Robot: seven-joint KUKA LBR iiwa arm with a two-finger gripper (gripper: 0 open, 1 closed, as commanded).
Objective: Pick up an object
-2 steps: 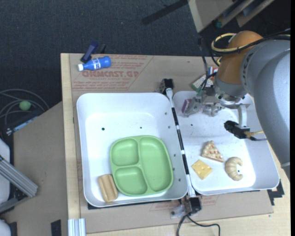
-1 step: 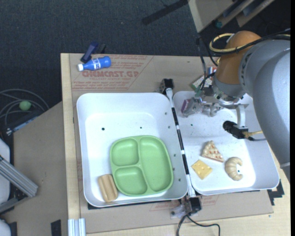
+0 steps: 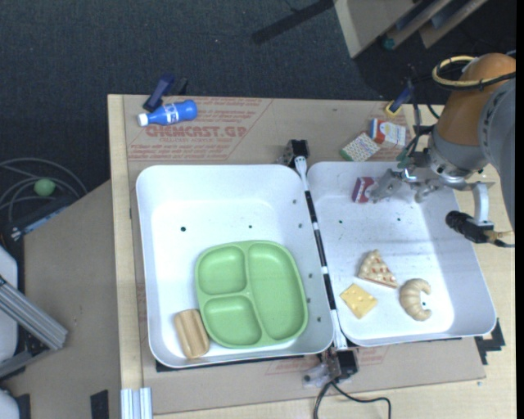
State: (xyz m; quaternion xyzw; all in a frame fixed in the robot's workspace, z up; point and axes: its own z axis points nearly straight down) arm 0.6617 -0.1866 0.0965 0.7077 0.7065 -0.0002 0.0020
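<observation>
A pale wooden counter with red lettering printed across its far part stands on a dark blue-grey carpeted floor that fills the far and left of the scene. On the floor to the left lie coiled dark cables beside a small green ball, and a grey metal bar slants in at the near left. At the far right a light wooden piece of furniture stands with dark struts crossing beneath it; the light is even and soft, with faint shadows.
</observation>
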